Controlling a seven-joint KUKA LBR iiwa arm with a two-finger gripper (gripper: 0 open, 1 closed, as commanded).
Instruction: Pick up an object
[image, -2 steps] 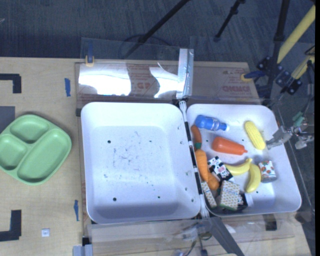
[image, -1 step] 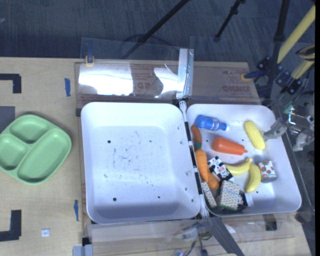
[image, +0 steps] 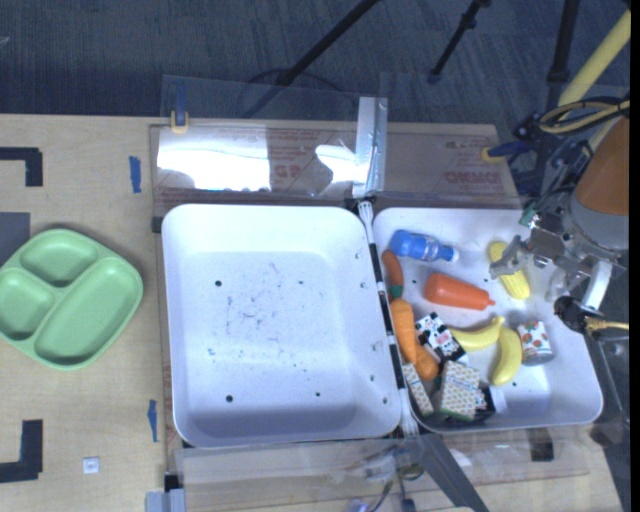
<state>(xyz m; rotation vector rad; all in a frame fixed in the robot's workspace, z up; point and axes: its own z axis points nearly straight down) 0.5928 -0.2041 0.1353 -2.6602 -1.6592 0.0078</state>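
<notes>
So taking the right bin (image: 580, 400) as the anchor: the other bin (image: 270, 320) sits touching its left side, and a divided plate (image: 65, 297) is way further left on the bench (image: 80, 160). Inside it, a bottle (image: 422, 247) lies at the back, a carrot (image: 458, 291) just in front, two bananas (image: 492, 345) nearer the front, and the gripper (image: 530, 262) hangs over its right part.

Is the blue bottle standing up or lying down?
Lying down. The blue bottle rests on its side on the floor of the right bin, above the carrots.

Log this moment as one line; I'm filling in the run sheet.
arm: over right bin | gripper: near yellow toy | grasp: unconfirmed | left bin: unchanged role
</notes>
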